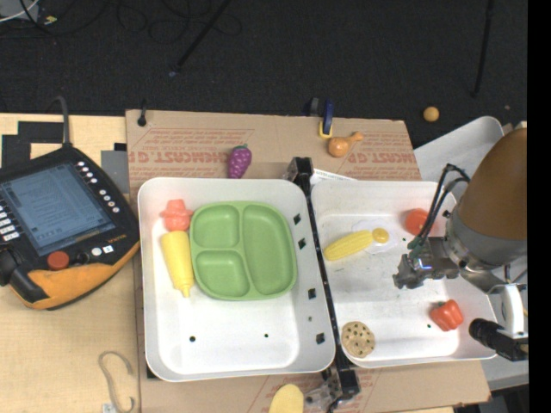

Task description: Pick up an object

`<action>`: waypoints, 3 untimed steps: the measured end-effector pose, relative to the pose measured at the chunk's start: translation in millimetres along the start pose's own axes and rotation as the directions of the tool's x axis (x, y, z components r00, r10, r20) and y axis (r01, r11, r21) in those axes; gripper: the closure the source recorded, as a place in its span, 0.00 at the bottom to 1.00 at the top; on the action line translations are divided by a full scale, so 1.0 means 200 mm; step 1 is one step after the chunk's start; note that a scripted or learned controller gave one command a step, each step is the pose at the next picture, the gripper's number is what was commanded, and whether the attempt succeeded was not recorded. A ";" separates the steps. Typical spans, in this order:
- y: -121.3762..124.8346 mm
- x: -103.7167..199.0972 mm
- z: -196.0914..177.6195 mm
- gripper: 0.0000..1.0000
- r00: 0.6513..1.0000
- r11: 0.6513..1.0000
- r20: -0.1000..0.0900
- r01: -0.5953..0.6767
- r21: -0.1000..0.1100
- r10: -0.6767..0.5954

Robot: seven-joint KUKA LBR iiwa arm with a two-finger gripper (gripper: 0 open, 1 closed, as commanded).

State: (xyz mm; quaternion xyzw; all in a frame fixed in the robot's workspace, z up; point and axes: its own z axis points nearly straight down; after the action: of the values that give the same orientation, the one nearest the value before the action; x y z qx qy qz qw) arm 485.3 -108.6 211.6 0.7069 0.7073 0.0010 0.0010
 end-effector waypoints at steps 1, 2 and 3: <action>0.00 0.00 -0.08 1.00 1.000 1.000 -0.001 -0.001 0.003 0.001; 0.12 0.21 -0.11 1.00 1.000 1.000 -0.002 0.003 0.003 -0.003; 0.17 0.42 -0.10 1.00 1.000 1.000 -0.002 0.003 0.006 -0.003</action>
State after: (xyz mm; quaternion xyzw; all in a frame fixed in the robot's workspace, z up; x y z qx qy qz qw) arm 520.1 -25.2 231.3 0.7060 0.7082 -0.0002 -0.0017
